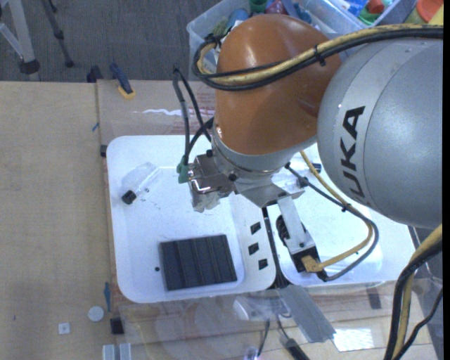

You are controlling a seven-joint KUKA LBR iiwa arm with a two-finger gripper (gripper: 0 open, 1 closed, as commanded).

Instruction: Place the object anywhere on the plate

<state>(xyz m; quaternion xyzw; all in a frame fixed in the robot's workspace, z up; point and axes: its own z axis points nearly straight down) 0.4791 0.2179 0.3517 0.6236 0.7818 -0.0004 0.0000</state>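
A dark ribbed rectangular plate (197, 261) lies flat in the front part of the left white bin (123, 239). A small clear object (140, 178) with a black end (129, 197) rests at the bin's far left. My gripper (203, 199) hangs over the middle of the left bin, just above and behind the plate's far edge and to the right of the clear object. The bulky orange and grey wrist covers most of it from above. I see nothing held under it.
The right bin (351, 271) is largely hidden by the arm; a yellow cable (351, 253) loops over it. Black cables (184, 119) trail from the wrist. A box of colourful items (232, 17) stands behind the bins. Small bits (95, 313) lie on the bench front left.
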